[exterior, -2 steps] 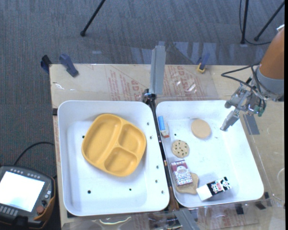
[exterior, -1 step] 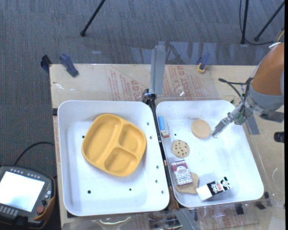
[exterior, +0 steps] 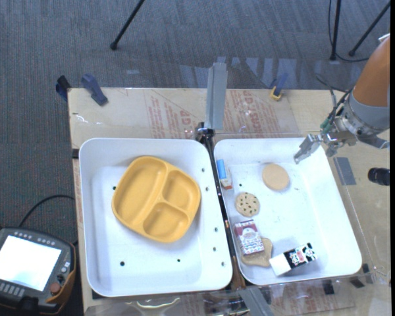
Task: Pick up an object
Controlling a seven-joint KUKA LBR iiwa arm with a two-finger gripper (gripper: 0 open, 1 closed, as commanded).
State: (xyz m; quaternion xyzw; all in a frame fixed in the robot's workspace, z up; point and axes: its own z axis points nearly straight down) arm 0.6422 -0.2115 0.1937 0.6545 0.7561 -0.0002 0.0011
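The left bin [exterior: 99, 268] holds a yellow divided plate [exterior: 157, 198]. The right bin [exterior: 329, 222] holds a red packet [exterior: 249, 237], a black-and-white carton [exterior: 295, 259], a plain tan disc [exterior: 275, 176], a chocolate-chip cookie [exterior: 247, 205] and a small blue stick [exterior: 220, 170]. The pincer [exterior: 307, 148] hovers over the right bin's far edge, near the disc, clamped on nothing; whether apart or together I cannot tell.

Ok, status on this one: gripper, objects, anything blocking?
Gripper above right bin's far edge, holding nothing. Plain cookie nearest, lying free. Nothing in the way.
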